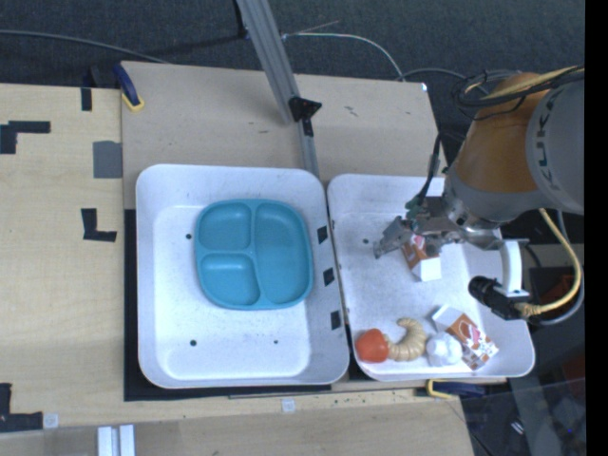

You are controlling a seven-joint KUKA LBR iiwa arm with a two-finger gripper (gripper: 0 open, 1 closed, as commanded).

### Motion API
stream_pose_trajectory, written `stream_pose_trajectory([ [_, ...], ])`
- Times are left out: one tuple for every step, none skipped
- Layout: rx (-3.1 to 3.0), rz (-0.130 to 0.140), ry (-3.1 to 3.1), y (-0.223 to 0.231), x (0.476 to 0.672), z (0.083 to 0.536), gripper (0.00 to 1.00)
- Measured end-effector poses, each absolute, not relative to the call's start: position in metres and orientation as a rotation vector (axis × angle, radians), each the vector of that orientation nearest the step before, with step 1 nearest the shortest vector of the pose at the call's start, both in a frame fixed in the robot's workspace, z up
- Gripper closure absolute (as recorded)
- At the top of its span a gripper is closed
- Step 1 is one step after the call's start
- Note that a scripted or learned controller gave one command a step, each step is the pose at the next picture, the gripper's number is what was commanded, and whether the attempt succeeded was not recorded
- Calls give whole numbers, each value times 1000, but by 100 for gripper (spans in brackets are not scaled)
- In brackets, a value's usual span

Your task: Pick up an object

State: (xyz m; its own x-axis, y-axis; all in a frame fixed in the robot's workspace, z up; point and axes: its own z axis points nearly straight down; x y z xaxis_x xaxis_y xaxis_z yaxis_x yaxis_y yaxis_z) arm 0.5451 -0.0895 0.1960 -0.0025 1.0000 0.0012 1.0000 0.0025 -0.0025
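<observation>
In the right bin (380,193), the pincer (397,236) hangs at about nine o'clock from a small brown-and-white carton (422,257), whose long axis runs roughly twelve to six, though I cannot tell the pincer's opening or grip.

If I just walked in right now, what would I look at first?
Probably the blue plate with three sections, sitting by itself in the left bin. Then the big grey and orange robot arm reaching over the right bin, where a red tomato, a croissant and a small carton bunch along the near edge.
</observation>
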Motion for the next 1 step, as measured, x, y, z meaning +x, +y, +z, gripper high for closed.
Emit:
stream_pose_trajectory([
  [-2217, 2, -2223, -90, 545, 196, 0],
])
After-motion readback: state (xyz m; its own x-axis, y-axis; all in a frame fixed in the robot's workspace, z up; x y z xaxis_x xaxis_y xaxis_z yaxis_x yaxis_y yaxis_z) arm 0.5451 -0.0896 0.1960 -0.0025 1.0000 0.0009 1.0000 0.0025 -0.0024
